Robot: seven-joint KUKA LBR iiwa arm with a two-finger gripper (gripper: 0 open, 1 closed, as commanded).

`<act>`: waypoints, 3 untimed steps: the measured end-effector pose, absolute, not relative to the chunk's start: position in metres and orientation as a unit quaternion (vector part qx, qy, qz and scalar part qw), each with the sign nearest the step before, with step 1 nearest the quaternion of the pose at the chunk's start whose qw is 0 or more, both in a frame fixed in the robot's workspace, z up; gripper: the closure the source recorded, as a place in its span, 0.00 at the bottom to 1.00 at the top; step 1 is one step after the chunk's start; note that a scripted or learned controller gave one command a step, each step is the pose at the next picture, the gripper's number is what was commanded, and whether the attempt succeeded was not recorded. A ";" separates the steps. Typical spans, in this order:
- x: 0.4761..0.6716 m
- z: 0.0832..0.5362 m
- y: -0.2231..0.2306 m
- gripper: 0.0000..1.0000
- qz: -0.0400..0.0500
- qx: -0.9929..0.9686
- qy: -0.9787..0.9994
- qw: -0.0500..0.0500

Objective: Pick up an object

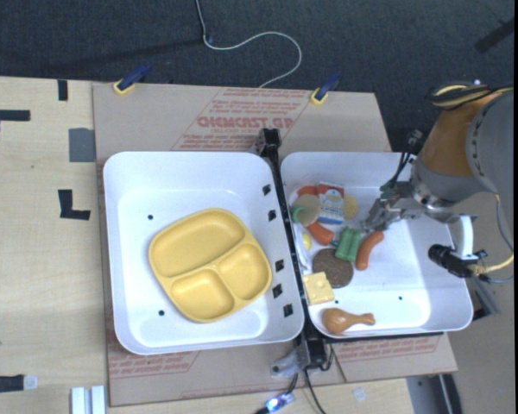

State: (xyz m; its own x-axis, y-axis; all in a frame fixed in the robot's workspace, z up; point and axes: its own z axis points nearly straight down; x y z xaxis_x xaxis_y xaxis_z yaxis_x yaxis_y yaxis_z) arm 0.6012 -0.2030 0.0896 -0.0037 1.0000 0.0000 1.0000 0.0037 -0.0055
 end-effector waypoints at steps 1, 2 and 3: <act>0.595 0.140 -0.210 1.00 0.001 -0.707 -0.708 0.002; 0.601 0.197 -0.205 1.00 0.001 -0.706 -0.708 0.001; 0.601 0.222 -0.205 1.00 0.001 -0.706 -0.708 0.002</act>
State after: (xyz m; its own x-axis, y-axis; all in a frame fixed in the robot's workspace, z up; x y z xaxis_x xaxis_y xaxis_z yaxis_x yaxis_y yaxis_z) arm 0.6013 -0.2050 0.2216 -0.0020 1.0000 0.0016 1.0000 0.0020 -0.0050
